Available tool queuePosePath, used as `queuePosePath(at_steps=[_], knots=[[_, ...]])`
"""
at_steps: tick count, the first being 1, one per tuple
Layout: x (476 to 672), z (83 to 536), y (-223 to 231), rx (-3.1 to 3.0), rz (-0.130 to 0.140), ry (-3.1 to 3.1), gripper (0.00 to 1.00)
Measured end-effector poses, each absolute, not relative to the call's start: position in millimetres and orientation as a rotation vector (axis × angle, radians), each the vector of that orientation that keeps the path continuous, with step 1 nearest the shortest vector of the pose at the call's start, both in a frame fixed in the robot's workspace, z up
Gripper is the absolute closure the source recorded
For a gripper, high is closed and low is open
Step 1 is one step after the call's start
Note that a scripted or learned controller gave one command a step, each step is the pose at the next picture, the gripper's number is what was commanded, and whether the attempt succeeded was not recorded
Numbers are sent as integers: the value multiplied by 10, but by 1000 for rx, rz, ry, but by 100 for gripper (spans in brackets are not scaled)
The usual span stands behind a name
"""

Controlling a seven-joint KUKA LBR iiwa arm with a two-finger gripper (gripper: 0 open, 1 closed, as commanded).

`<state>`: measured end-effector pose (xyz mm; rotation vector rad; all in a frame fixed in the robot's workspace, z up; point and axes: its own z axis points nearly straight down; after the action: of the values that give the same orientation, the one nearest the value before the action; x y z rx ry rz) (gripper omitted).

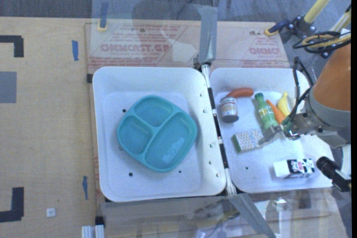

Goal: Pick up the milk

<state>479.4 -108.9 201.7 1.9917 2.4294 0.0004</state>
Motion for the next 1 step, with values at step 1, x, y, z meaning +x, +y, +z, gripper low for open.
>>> queuePosePath(at_steps=[1], knots=[[4802, 2116, -1103, 1994, 2, 2424, 100]])
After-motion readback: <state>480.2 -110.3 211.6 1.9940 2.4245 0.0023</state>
